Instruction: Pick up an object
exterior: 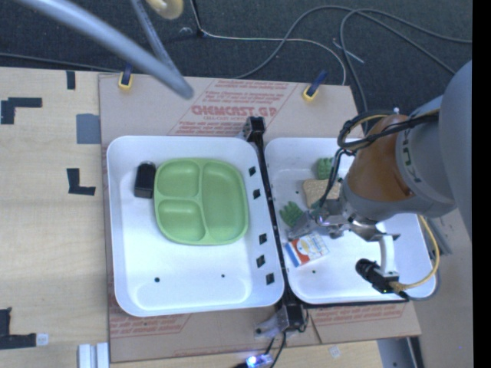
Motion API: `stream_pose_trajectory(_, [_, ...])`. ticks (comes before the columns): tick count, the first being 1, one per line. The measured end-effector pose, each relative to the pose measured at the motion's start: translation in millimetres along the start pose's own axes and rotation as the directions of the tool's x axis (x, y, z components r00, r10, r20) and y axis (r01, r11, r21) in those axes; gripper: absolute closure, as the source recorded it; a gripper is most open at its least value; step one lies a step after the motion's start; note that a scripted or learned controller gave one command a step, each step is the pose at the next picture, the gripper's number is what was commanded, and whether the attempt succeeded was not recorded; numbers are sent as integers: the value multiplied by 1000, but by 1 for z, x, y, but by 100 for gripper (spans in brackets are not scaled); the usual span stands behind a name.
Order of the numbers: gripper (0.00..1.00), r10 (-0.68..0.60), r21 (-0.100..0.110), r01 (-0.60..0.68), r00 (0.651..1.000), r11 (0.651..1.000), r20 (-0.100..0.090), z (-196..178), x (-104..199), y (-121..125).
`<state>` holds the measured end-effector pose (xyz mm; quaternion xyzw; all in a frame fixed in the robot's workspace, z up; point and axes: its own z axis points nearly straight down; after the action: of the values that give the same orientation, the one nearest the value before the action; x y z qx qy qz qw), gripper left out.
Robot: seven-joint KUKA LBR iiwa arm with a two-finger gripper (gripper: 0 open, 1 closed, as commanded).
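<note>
My gripper [322, 223] hangs low in the right bin [360, 286], at the end of the grey arm with its orange band [380, 171]. It sits among a small pile of things: a green leafy item [291, 213] just to its left, a tan block [314, 191] behind it, another green piece [325, 165] further back, and a flat red, white and blue packet [307, 248] just in front of it. The wrist hides the space under the gripper.
The left bin [184, 294] holds a green divided plate [202, 202] and a small black object [144, 180] at the plate's left. A black clip with a yellow cable [377, 274] hangs off the arm over the right bin's front. A divider [265, 205] separates the bins.
</note>
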<state>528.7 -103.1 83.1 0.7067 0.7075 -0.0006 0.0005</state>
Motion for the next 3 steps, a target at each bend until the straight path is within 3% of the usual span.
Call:
stream_pose_trajectory(1, [100,0,-1,0,1000,1000,0,-12,0,0])
stream_pose_trajectory(3, [100,-1,-4,1,1000,1000,-1,-100,4,2])
